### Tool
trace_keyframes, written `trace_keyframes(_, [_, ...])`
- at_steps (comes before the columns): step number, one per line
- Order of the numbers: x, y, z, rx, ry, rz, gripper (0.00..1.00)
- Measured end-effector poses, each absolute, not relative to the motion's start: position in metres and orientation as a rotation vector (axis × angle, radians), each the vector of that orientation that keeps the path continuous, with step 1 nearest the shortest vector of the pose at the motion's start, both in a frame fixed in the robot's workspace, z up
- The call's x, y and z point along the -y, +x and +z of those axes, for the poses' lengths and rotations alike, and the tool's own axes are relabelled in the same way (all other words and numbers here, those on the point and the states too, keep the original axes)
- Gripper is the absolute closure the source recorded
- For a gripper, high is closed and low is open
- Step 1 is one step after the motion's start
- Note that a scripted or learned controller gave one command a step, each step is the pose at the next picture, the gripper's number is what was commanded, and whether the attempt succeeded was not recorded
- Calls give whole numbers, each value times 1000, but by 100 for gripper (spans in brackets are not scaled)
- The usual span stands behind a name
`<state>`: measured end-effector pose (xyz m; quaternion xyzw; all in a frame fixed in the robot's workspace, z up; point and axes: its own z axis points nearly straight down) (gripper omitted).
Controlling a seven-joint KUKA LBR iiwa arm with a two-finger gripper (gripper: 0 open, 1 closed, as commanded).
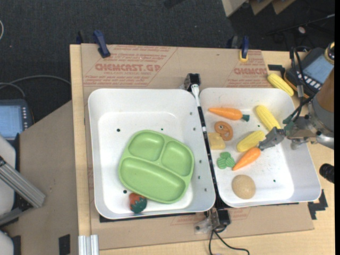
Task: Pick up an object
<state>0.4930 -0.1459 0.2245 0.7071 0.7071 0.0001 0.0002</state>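
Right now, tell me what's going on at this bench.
A grey arm reaches into the right bin, its pincer low among toy food, beside a yellow corn and a carrot. Nothing is visibly lifted. A second carrot, another corn, broccoli and a potato lie around. The left bin holds a green plate and a strawberry.

This was a robotics lab or test bench, not a home. Two white bins (106,158) sat on a brown board (159,68) fixed by blue clamps (101,42) at twelve o'clock. Toy plastic food (226,112) lay as test pieces. Loose cables (32,81) and a screen (10,120) stood at nine o'clock, aluminium framing (21,185) at eight, dark carpet (133,9) beyond.
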Motion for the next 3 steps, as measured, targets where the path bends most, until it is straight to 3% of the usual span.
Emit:
trace_keyframes(1, [109, 533, 94, -2230, 2221, -6, 0])
trace_keyframes(2, [112, 534, 110, -2219, 2222, 1, 100])
trace_keyframes(3, [33, 520, 189, -2229, 2210, 10, 100])
